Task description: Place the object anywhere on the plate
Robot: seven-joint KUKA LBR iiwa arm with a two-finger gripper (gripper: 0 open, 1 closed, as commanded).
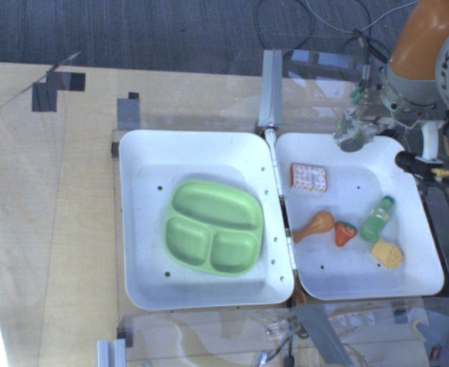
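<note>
Left bin [132, 205]: one green plate [213, 226] with three compartments, lying near the middle, nothing on it. Right bin [415, 281]: five items, all loose on the floor of the bin — a flat pink-and-white packet [308, 177] toward the far left corner; a tan drumstick-shaped toy [313, 225] near the divider; a red strawberry [345, 233] just beside it; a green bottle [377, 219] to the right; a yellow corn cob [387, 254] near the bottle's base. Arm: reaches in from the right, its gripper [354, 134] over the far edge of the right bin, apart from every item. Whether the pincer is released or clenched cannot be told from this view; nothing is visible in it. Task status, as judged: not begun in effect — no object picked or carried, none on the plate; selection, grasp, transfer and placing all remain.
</note>
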